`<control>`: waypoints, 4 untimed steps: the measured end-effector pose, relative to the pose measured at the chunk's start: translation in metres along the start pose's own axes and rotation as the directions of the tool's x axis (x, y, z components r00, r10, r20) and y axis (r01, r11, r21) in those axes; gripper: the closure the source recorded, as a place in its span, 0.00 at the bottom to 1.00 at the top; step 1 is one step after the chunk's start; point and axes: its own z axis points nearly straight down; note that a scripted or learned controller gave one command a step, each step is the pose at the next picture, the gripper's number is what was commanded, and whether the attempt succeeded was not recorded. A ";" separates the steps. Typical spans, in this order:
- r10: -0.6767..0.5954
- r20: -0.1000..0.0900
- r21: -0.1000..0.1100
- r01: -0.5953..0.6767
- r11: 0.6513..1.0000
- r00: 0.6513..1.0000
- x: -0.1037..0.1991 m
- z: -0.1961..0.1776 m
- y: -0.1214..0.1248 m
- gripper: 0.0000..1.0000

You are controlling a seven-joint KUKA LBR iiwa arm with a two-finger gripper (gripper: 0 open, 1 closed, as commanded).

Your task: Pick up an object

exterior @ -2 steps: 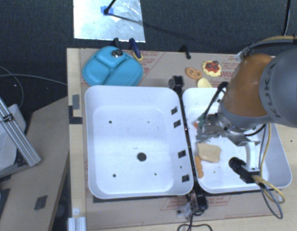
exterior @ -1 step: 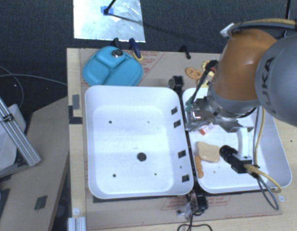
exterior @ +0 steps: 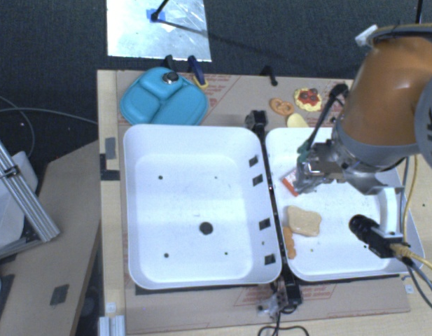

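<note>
— What lies left of the tan lump (exterior: 303, 221)?
— A small dark disc (exterior: 206, 227), well apart, in the left bin (exterior: 173, 201). An orange stick (exterior: 290, 242) sits just beside the lump.
— And the gripper (exterior: 308, 176)?
— Just beyond the lump, close against a red piece (exterior: 288, 184). Whether it is open or closed, I cannot tell.

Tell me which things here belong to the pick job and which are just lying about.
Job: gripper; red item beside it, tan chunk and orange stick in the right bin; small dark disc in the left bin.

Lying about: blue tray, toy food pieces and foil sheet, all behind the bins.
</note>
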 end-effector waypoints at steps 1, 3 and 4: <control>-0.008 -0.001 0.003 0.008 1.000 1.000 0.042 -0.006 0.000 1.00; 0.006 0.002 -0.001 -0.006 1.000 1.000 -0.004 -0.124 0.001 1.00; -0.007 0.000 0.008 0.007 1.000 1.000 0.045 -0.045 0.000 1.00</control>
